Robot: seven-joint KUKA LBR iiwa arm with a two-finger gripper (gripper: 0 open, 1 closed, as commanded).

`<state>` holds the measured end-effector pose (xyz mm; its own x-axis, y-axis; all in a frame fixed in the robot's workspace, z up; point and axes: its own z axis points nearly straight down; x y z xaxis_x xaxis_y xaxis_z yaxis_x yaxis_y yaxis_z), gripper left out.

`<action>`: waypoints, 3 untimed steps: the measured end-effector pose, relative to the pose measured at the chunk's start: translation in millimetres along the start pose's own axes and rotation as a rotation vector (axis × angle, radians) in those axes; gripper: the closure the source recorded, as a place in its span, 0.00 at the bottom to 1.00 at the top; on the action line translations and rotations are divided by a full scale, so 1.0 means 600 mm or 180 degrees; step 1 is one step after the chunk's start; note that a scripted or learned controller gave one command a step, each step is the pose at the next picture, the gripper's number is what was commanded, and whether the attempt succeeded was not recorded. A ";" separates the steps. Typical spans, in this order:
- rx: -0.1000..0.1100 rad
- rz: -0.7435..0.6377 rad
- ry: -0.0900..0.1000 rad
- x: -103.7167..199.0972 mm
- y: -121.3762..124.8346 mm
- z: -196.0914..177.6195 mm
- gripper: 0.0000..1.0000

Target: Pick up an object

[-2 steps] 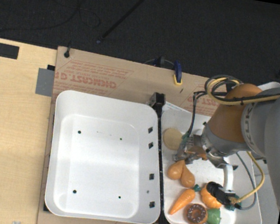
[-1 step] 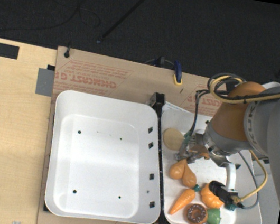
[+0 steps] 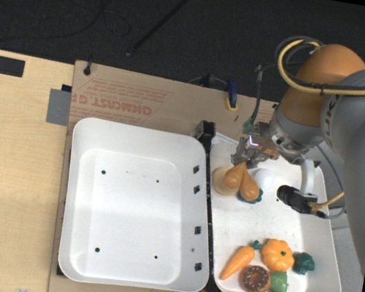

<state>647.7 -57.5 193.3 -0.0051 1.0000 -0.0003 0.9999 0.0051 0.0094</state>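
1. The arm [image 3: 355, 116], grey with an orange band above the wrist, enters from the right and bends down over the far part of the right bin [image 3: 328, 269].
2. The claw [image 3: 250, 152] is over the far left corner of the right bin, close to the edge that this bin shares with the left bin [image 3: 76, 193].
3. Claw state: it cannot be determined whether the claw is apart, together or clamped on anything. The slanted view from above does not resolve it.
4. Task object: the tan gourd-shaped piece [image 3: 235, 175] lies in the right bin just on the near side of the claw, with its narrow end pointing toward the claw. It cannot be confirmed whether claw and piece touch.
5. A second tan piece [image 3: 248, 186] touches the first on its right side and shows a teal-green patch along its near edge.
6. A separate group lies in the near part of the right bin, well apart from the claw:
   - the carrot [image 3: 239, 260], tilted, at the left of the group;
   - the orange pumpkin [image 3: 277, 254], just right of the carrot's top;
   - the dark green item [image 3: 304, 262], touching the pumpkin's right side;
   - the brown speckled disc [image 3: 256, 279], near of the pumpkin;
   - the light green item [image 3: 278, 283], just right of the disc.
7. Both bins stand side by side on a brown cardboard sheet [image 3: 141, 103] with red print, which lies on the pale wood counter [image 3: 4, 166].
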 end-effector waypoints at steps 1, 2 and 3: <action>0.0048 0.0013 0.0004 0.028 -0.073 -0.010 1.00; 0.0024 -0.0003 0.0005 0.141 -0.003 -0.041 1.00; 0.0030 0.0007 0.0001 0.127 -0.005 -0.090 1.00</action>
<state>644.0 18.6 247.4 -0.0029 1.0000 -0.0001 1.0000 0.0029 0.0001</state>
